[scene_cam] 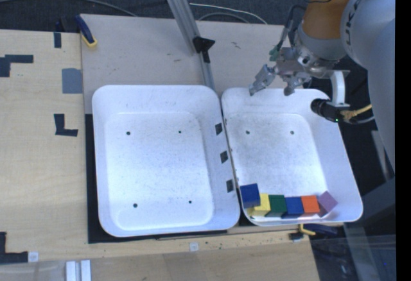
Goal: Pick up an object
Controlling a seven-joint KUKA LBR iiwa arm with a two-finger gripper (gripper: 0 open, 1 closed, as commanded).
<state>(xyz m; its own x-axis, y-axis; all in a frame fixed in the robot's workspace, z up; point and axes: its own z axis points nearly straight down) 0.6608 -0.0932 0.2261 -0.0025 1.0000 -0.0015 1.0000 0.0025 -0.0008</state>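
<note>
Lab: robot arm [359, 10], test bins [103, 145]

1 fixed camera looks down on me at a slant from above the bench [148, 49], taking in both white bins [160, 158] below my fingers.

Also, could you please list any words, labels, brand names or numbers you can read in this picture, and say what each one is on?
No text can be read for certain.
Arm: dark marks on its grey shell beside the orange band, cut off and too blurred to read.
Blocks, bins and bench: no writing shows; the dark patches on the bench are plain tape.
</note>
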